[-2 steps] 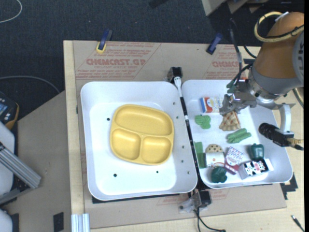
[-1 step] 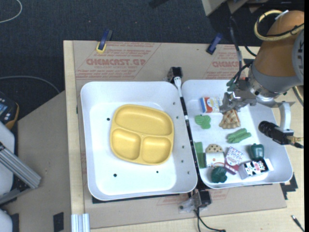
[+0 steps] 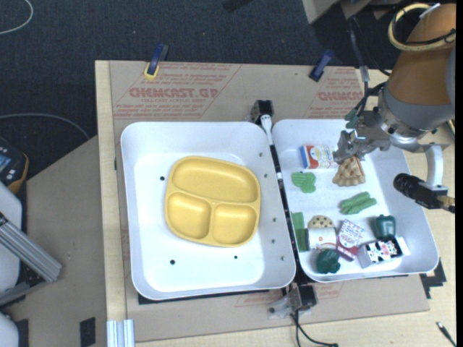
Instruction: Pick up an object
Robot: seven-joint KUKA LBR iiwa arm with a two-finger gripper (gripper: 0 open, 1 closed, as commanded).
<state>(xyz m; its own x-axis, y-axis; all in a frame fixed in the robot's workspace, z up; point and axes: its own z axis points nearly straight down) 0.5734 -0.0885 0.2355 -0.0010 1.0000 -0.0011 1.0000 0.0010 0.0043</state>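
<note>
Waffle-cone toy (image 3: 350, 170) under claw (image 3: 346, 147); two bins (image 3: 137, 194).

Red printed lettering reading "CHEMCAST GP" runs along the far edge of the brown protective sheet (image 3: 217, 85) covering the bench, near its far left corner. A second, partly hidden print near the far right corner probably repeats it.

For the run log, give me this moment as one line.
arm: over right bin | claw: above waffle-cone toy | grasp: unconfirmed | left bin: yellow divided plate
</note>
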